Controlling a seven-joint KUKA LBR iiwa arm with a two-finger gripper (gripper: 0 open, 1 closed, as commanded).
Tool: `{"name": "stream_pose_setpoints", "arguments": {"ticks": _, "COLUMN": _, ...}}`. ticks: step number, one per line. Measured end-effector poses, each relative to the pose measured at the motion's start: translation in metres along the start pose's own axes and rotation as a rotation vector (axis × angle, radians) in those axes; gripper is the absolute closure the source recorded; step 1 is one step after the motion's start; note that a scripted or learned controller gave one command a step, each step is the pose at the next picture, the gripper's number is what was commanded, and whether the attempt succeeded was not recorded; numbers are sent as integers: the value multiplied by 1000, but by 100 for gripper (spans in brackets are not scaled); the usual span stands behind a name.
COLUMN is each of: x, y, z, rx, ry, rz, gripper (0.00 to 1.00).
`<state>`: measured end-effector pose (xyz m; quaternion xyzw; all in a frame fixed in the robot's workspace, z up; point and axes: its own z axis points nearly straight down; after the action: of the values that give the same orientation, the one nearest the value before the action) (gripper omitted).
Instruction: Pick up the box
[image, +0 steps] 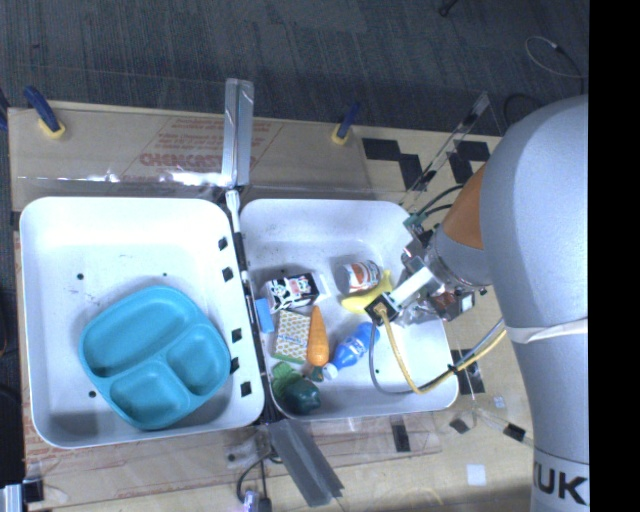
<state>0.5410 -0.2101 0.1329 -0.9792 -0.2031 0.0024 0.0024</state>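
One small black-and-white printed box (292, 290) lies in view-right shallow white bin (310, 215), near its left wall; gripper (435, 298) well apart at bin's right side, grip state unreadable.

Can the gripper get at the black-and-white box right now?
Probably yes. The box lies uncovered; a can sits between it and the gripper, but the way from above looks free.

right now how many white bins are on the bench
2. The left bin holds a blue divided tray; the right bin beside it holds several small items. No others appear hidden.
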Motion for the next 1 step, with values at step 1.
{"name": "stream_pose_setpoints", "arguments": {"ticks": 1, "x": 0, "y": -1, "z": -8, "rx": 5, "ry": -4, "rz": -7, "gripper": 100}}
